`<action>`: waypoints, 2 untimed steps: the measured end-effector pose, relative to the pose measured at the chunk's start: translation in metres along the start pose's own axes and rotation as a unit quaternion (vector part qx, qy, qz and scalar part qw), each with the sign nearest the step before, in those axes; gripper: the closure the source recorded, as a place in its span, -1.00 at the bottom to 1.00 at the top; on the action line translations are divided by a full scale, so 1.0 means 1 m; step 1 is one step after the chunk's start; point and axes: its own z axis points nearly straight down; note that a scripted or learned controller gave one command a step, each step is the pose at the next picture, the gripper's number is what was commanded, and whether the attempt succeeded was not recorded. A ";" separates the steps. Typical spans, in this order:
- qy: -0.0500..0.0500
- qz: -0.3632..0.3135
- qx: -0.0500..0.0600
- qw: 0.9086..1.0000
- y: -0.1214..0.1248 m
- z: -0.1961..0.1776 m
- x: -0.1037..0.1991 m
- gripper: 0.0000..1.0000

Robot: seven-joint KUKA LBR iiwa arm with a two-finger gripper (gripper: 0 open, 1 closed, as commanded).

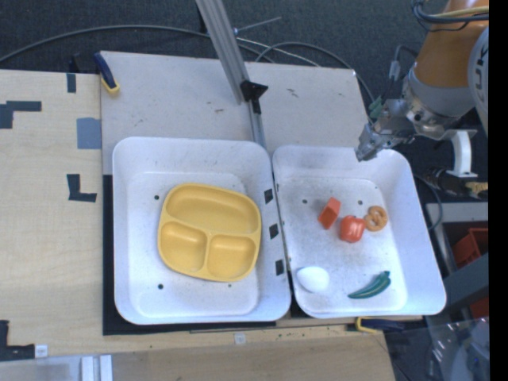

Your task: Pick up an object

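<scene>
On the pale bench [182, 94] we see the right bin [413, 213] gathering the pickable pieces, a red tomato [352, 228] mid-bin. Our claw [367, 151] hovers over the far rim, carrying nothing; its opening we cannot tell.

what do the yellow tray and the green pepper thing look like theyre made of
Yellow tray: probably moulded plastic, matte to slightly satin, one even colour with soft rounded compartment edges. Green pepper: looks like a plastic or rubber toy, smooth with a faint sheen; too small to tell which.
</scene>
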 end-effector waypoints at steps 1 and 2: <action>0.000 -0.001 0.000 1.000 0.013 0.005 0.052 1.00; 0.000 0.000 0.001 1.000 0.010 0.019 0.096 1.00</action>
